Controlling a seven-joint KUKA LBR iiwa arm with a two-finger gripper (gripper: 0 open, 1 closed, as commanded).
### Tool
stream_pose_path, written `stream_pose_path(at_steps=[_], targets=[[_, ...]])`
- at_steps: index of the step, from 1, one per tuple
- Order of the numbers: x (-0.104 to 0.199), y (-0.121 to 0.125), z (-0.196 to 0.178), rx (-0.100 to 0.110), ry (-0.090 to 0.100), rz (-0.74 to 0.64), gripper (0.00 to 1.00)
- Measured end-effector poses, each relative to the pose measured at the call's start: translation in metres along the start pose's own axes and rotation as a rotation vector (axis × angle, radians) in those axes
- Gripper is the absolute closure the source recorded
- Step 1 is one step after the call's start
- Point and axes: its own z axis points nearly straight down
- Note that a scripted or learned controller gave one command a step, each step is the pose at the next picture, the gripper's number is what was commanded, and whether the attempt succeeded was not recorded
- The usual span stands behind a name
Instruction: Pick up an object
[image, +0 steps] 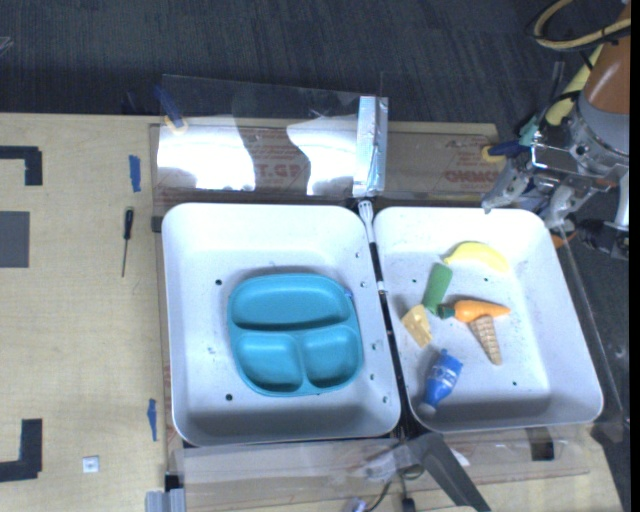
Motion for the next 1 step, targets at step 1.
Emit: stream_pose_path(at_steps=[1], targets=[[-0.0010,-0.0001,0.0005,0.001,-0.001,0.001,0.00]])
